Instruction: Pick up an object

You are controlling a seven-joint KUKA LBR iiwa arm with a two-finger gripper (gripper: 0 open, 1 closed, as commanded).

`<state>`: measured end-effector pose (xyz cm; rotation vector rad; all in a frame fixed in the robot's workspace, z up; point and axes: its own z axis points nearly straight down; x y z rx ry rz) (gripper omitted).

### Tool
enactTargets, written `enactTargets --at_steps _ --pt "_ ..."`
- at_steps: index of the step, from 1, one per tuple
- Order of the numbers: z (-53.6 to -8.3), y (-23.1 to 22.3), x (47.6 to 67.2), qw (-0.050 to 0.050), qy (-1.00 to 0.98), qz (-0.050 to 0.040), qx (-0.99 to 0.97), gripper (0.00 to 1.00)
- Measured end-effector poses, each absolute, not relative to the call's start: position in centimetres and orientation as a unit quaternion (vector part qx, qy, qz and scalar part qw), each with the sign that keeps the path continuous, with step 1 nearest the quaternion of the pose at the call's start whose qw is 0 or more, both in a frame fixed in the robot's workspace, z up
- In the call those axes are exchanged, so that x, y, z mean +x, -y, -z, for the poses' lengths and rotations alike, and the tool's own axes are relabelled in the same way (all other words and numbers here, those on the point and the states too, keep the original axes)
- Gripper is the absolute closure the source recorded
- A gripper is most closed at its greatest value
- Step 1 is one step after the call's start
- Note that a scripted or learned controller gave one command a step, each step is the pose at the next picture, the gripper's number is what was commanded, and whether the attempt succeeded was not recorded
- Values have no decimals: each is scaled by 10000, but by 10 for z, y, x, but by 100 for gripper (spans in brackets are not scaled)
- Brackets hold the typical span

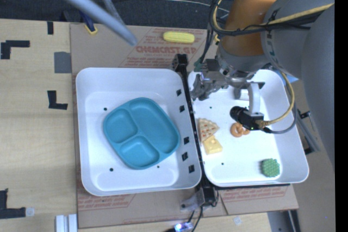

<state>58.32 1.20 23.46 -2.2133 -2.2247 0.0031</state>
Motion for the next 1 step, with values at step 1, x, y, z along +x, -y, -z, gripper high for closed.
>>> enactTargets --at_steps 1 --pt "-238 -56 568 15 7090 -5 -7052 100"
